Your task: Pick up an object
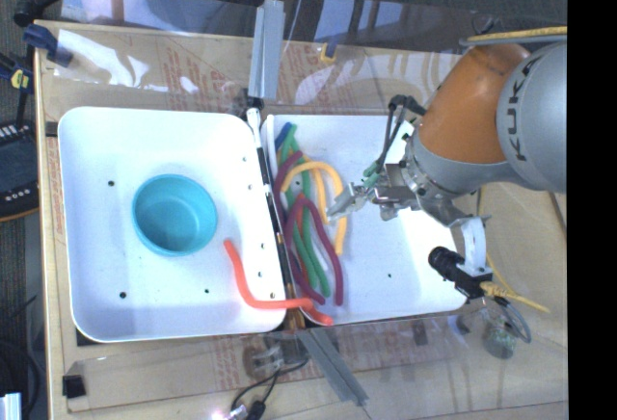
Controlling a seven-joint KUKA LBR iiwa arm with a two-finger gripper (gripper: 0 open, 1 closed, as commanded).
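Overhead, the arm (501,119) reaches in from the right, over the right bin (405,288). Its gripper (339,207) hangs low above that bin's left half, just right of a pile of flexible rods. The fingers (349,201) are thin and metallic, converging to a point; nothing visible between them, and whether they are parted or closed cannot be told. Pile contents: green rod (310,216), maroon rod (324,249), yellow rod (333,182), tangled along the divider side of the bin. A blue strip (281,141) lies at the pile's top. Left bin (87,302) holds a blue bowl (174,214), upright. An orange rod (253,288) lies across the divider, spanning both bins.
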